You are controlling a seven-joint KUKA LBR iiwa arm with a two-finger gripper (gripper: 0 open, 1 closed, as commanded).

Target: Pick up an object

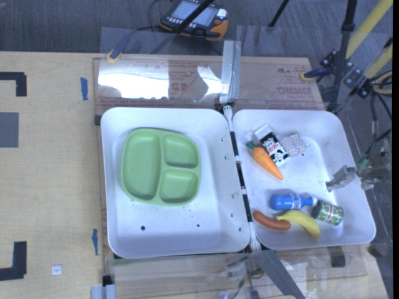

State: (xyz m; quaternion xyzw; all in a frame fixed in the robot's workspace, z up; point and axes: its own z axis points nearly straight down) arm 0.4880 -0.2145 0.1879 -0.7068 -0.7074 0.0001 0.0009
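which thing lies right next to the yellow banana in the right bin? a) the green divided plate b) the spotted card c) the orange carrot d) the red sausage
d: the red sausage lies at the left end of the banana near the right bin's front edge, while the carrot sits farther back and the green plate is in the left bin.

Gripper (341, 178) sits low at the far right, reaching in from that side. It shows as a small grey metallic piece, tilted, tip pointing left. Very little of the arm behind it is in frame, just dark hardware and cabling at the right edge. Nothing visible between its tips.
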